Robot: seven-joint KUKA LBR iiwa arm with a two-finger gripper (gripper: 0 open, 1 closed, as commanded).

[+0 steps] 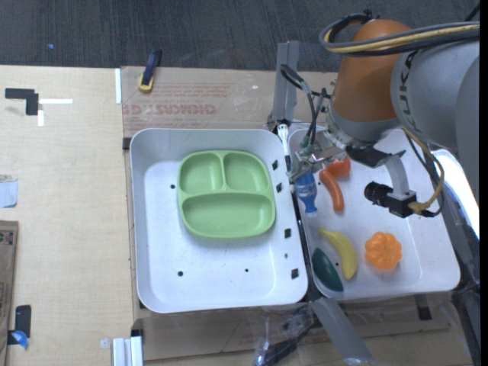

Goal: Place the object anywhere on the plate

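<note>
Hovering hand (309, 161) just above blue bottle (306, 193) (grip state impossible to tell), right bin (435, 280).

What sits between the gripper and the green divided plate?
In the camera view, the bins' adjoining white walls and bare bin floor separate the gripper from the green divided plate.

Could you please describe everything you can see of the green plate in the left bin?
The green plate is a pale green, rounded-square dish that looks like matte plastic. Raised ridges divide it into three compartments: two smaller ones along the far side and one wide one along the near side. It lies flat and right side up on the floor of the left white bin, towards the bin's far half, slightly rotated against the bin's walls. Nothing sits in any compartment, and nothing but the bin floor touches it.
</note>
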